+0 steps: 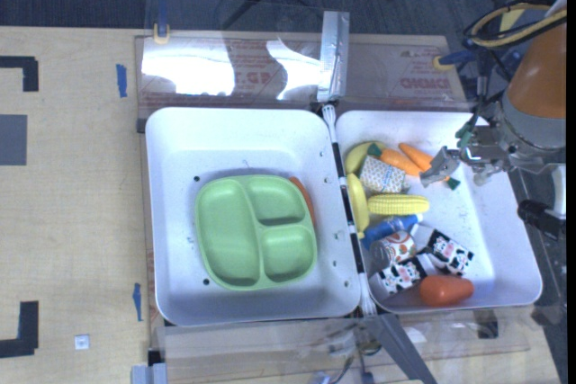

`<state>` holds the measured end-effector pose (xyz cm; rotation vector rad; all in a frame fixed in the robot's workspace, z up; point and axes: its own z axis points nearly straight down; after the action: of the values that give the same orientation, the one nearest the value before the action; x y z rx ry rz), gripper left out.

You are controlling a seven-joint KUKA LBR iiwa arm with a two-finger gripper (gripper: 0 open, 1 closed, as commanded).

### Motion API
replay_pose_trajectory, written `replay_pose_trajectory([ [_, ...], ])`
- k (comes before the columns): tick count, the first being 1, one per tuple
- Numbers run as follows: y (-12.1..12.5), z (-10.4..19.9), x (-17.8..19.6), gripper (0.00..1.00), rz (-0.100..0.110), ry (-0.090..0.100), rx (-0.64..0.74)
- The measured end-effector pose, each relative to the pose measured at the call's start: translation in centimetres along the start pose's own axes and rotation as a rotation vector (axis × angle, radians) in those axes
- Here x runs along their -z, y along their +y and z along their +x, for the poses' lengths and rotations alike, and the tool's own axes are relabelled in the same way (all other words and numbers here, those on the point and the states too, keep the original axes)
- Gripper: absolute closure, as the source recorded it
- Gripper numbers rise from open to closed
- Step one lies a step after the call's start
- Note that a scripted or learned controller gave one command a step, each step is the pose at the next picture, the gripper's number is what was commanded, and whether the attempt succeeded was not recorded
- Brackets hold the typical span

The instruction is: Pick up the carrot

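The carrot [413, 157] is a small orange piece lying in the right bin [504, 247], near its back and left of centre. It rests beside a yellow banana [359, 157] and a small orange-and-white box [385, 177]. My gripper [445, 168] hangs just right of the carrot's tip, low over the bin, at the end of the arm with the orange band [544, 81]. Nothing shows held in it.
The right bin also holds a corn cob [396, 205], a second yellow piece [357, 199], a blue-and-white can [392, 235], black-and-white patterned items [425, 262] and a red vegetable [444, 289]. A green divided plate [258, 229] lies in the left bin [180, 157].
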<state>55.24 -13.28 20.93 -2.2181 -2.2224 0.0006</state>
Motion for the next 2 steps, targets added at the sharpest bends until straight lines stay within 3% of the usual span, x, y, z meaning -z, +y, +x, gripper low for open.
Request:
replay_pose_trajectory([
  [1,0.0,0.0,0.0,0.0,0.0,0.0,0.0],
  [2,5.9,-3.3,-3.8,0.0,-0.004,-0.003,0.104],
])
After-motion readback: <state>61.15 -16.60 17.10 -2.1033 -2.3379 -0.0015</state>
